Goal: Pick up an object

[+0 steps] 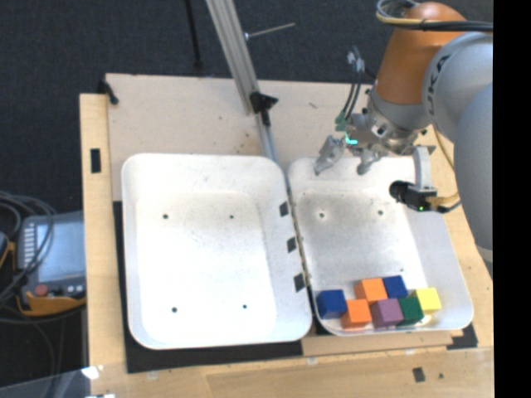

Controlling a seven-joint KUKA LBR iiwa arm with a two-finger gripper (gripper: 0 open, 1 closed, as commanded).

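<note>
— Seven small coloured cubes are packed together in the near corner of the right shallow white bin point(365, 222). Which colours do they have?

— In the back row stand an orange cube point(372, 288), a dark blue cube point(395, 285) and a yellow cube point(428, 298). In the front row are a second blue cube point(331, 303), a second orange cube point(358, 312), a purple cube point(387, 313) and a green cube point(411, 308). They touch one another, and the front ones lie close against the wall of the bin.

— And where is the two-finger gripper point(340, 166)?

— It hangs over the far edge of the same bin, well apart from the cubes. Its two fingers are spread, and nothing is between them.

— What lies between it and the cubes?

— The bare, speckled floor of the bin. The left shallow white bin point(207, 247) lies just beside, with small black clips point(292, 243) along the seam between the two. A slanted silver metal rail point(228, 40) rises behind the bins, and a grey box with cables point(51, 255) sits to the left of the wooden bench point(166, 114).
</note>
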